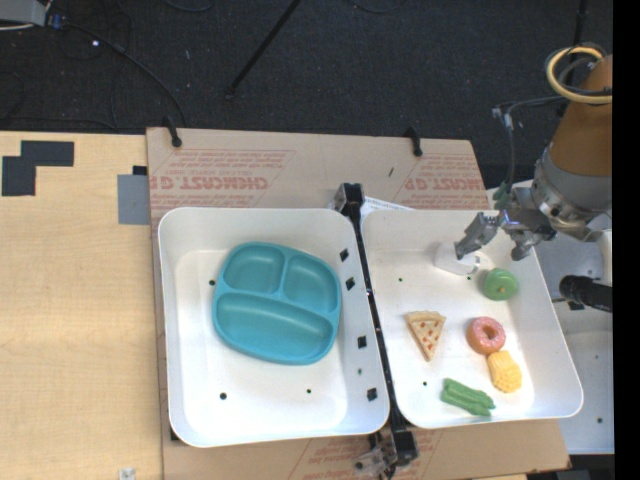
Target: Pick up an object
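The right bin [560, 388] holds several toy foods: a green ball [499, 285], a pizza slice [427, 333], a pink donut [487, 334], a yellow corn piece [504, 372] and a green pea pod [467, 397]. My gripper [497, 245] hangs over the bin's far right part, just above and behind the green ball. It is open, its two fingers spread wide with nothing between them. A small white thing [452, 259] lies right by the left fingertip.
A teal divided plate [277, 302] lies in the left bin [190, 388]. A black divider [362, 298] runs between the bins. Cardboard [250, 173] lies under both, and the wooden bench [70, 318] stretches to the left.
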Available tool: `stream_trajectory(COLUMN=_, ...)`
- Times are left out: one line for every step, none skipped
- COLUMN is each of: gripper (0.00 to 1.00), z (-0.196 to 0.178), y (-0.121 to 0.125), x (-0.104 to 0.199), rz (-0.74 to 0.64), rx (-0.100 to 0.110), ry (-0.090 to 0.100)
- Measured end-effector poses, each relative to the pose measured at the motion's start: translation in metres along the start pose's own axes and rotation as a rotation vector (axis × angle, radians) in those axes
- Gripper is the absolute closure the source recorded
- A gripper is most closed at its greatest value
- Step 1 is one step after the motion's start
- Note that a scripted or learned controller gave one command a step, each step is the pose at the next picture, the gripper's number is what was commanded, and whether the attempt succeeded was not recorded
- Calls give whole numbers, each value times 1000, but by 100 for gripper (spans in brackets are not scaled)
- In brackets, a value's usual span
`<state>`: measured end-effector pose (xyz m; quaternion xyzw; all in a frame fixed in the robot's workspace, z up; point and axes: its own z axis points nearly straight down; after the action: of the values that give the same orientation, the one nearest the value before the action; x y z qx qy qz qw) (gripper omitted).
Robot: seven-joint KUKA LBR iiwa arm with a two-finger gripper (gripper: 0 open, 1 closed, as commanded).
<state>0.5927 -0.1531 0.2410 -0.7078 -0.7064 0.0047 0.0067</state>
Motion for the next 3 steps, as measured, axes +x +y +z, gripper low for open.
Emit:
stream_trajectory(gripper=0, z=-8, y=2, x=0, rz=-2, rx=-13, ry=-2)
stream_trajectory(gripper=0, z=55, y=7, x=1, rz=-2, rx=-8, ry=-1)
stream_trajectory(gripper=0, z=107, y=-2, x=6, rz=-2, rx=-9, ry=-1)
